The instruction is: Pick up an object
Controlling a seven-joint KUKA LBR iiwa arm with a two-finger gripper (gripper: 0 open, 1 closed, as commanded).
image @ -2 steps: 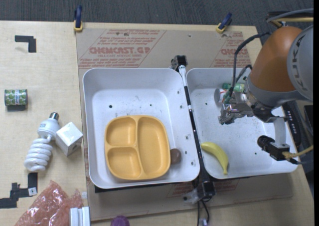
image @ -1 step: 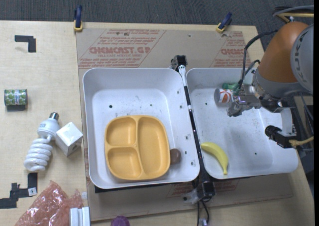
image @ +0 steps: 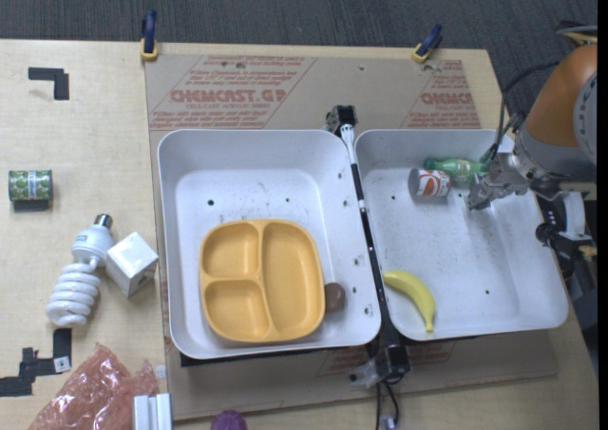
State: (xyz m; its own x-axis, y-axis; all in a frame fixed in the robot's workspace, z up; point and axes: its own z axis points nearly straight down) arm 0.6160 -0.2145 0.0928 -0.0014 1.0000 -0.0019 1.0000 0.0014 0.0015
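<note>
We see the gripper (image: 481, 195) low beside the green bottle (image: 454, 168), just right of the can (image: 430, 183), seemingly placed to grab; whether its jaws are parted, we cannot tell.

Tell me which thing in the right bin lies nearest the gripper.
The green bottle, at the bin's far edge: it lies right beside the gripper. The can lies further left, and the banana is at the near edge.

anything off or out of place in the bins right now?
Nothing spilled or broken. Right bin: the can and green bottle both lie on their sides near the gripper; the banana sits at the front. Left bin: a small brown object is wedged beside the yellow tray.
</note>
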